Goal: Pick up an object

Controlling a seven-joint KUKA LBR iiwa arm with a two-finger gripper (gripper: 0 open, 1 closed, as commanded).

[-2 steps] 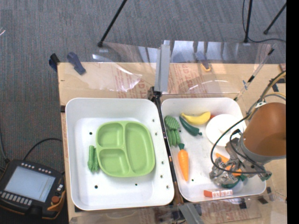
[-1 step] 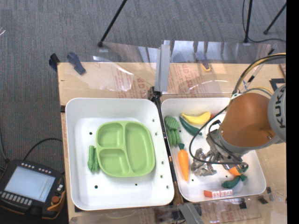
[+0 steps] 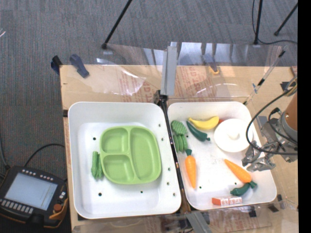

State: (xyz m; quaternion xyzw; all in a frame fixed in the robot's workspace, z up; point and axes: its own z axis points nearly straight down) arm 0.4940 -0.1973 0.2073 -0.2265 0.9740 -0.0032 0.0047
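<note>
Orange carrot [image 3: 238, 171] lies just at nine o'clock of the gripper [image 3: 259, 160], likely its target, though I cannot tell the gripper's state.

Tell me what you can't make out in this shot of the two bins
- Gripper, camera view: small and tangled with cables at the right bin's rim; finger state unreadable.
- Arm: cut off by the picture's right edge.
- Small red and white item at the right bin's front: too small to identify.
- Dark green piece beside the green divided plate: too small to name.
</note>
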